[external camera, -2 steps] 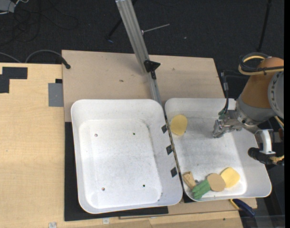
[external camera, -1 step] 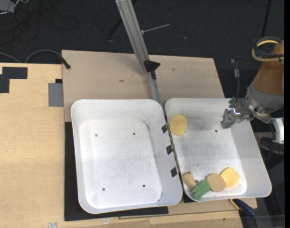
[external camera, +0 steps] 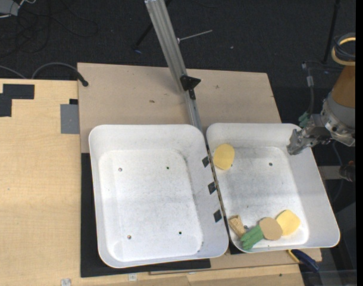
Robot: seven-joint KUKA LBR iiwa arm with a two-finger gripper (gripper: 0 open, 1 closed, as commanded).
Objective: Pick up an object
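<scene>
Gripper [external camera: 299, 140] at right bin's [external camera: 312, 186] upper-right rim; finger state cannot be told. Green object [external camera: 251, 238] lies at lower frame, long axis diagonal, pointing lower-left to upper-right, beside tan disc [external camera: 269, 228].

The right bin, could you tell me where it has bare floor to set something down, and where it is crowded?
In the right bin, the middle is bare, between the yellow piece near the divider and the near-edge cluster. That cluster crowds the near edge: green object, tan disc, yellow block. The gripper sits at the far right rim.
</scene>
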